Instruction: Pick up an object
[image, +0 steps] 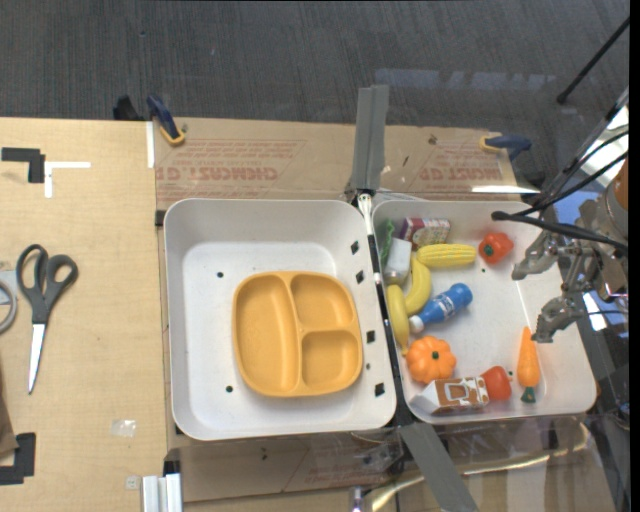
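The gripper (552, 290) is seen at three o'clock over the right bin (578, 398), fingers spread, nothing grasped. A small orange carrot (527, 362) with a green tip lies just below it.

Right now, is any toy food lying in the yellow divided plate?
No, the yellow plate holds nothing; the banana and pumpkin lie in the right bin.

Robot arm at the right edge: an end effector (555, 290) of bare grey metal, built from small angular brackets with two short metal fingers (530, 262). Thin black cables (560, 180) run diagonally across it toward the upper right. Behind them, blurred, sit an orange-brown patch and bits of blue.
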